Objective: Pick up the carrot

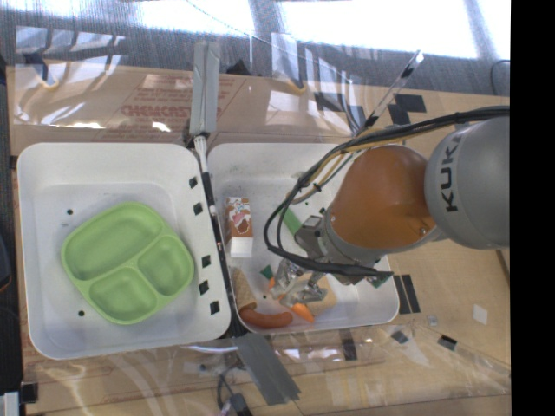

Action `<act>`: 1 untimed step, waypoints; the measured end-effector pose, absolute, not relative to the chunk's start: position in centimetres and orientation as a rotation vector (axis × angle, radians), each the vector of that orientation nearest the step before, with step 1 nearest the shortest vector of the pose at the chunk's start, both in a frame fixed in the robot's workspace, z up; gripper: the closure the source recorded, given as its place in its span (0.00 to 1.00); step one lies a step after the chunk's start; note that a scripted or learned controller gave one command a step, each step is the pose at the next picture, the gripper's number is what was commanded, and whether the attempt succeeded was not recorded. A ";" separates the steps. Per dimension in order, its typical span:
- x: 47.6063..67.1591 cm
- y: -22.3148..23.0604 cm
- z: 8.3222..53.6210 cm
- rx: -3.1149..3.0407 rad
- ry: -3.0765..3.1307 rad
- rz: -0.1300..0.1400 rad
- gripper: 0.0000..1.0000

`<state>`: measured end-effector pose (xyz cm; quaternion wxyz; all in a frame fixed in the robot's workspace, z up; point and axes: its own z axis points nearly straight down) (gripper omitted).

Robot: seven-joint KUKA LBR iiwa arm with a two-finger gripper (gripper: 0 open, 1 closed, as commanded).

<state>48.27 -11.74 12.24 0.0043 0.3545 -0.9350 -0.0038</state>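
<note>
Carrot low in the right bin, our gripper right over it

We see the carrot [302, 311] as a small orange piece near the front wall of the right bin [260, 159], just beside a reddish sausage [267, 319] and a bread-like piece [244, 289]. Our gripper [290, 282] hangs just above it; we cannot tell how it is set. We judge that we should centre on the carrot alone, clear of the sausage. The green tray [127, 263] sits in the left bin [43, 167].

You see the gripper [293, 286] low in the right bin [260, 159], near its front edge, just above the carrot [303, 312] and a sausage [267, 320]. A green divided plate [127, 263] fills the left bin [43, 232].
</note>
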 end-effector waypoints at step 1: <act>50.4 -4.7 19.3 0.764 -3.052 0.000 1.00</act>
